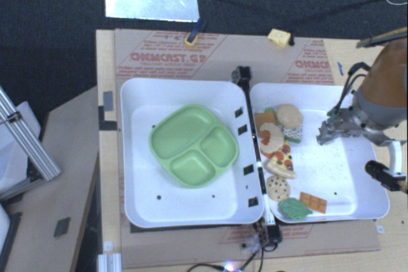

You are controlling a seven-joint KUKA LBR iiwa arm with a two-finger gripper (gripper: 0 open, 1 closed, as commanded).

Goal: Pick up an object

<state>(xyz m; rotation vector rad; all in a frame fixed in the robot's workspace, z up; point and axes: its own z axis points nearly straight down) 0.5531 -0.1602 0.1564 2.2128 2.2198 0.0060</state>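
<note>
The surface [159,51] carries 2 shallow white bins side by side. The left bin [137,137] holds a green tray [193,145] with 3 compartments, lying tilted near the bin's middle. The right bin [357,194] holds a cluster of toy food along its left side, close to the divider between the bins: a round tan bun-like piece [289,115] at the top, touching a small cupcake-like piece [292,133] just below it; a round pink-and-cream piece [271,137] beside those; a pizza slice [281,164] under that; a spotted cookie [278,187] lower still; then a green leafy piece [293,207] near the bin's front edge, with an orange cracker [313,202] touching its right side. The arm [386,89] reaches in from the right, orange band above the wrist, and its claw [326,132] hangs over the bare upper right part of the right bin, apart from the food cluster and to the right of the cupcake-like piece. Nothing is seen between the claw's tips; whether they stand wide or narrow cannot be told from this angle. A small yellow block [278,37] lies on the surface beyond the bins.
</note>
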